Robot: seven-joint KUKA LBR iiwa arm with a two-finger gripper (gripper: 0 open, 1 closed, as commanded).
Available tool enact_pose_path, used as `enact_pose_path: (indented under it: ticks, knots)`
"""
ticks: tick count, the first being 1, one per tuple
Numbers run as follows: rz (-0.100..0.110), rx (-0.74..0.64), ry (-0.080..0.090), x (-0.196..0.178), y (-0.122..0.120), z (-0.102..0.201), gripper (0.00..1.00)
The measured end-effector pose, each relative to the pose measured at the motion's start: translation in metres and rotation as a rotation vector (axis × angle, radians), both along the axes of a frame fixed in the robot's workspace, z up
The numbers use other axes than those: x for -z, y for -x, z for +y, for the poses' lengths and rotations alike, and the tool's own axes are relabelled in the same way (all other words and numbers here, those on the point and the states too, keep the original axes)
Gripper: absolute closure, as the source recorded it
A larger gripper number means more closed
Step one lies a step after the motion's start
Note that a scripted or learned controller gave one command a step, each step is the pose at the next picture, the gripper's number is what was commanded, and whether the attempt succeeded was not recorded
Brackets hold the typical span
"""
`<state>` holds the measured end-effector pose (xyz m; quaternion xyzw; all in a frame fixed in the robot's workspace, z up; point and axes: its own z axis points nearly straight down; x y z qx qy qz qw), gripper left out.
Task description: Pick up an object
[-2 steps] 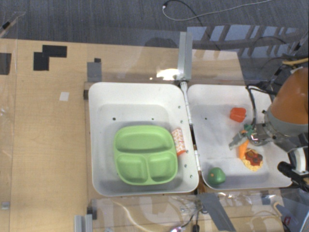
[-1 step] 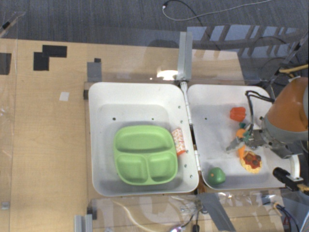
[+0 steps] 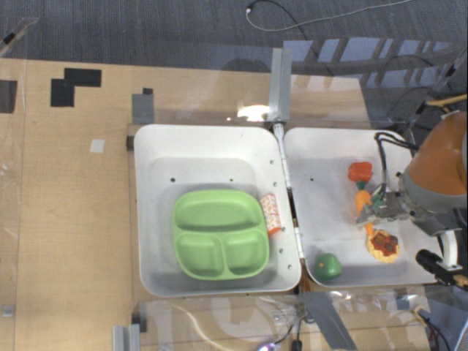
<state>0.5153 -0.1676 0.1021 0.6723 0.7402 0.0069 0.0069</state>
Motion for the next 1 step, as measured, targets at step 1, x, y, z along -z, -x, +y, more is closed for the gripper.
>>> enact_pose_path:
  ticks: [1]
  knots:
    - [0.013,-0.027,0.002,-0.0981,-0.0231,0.0336,1.00]
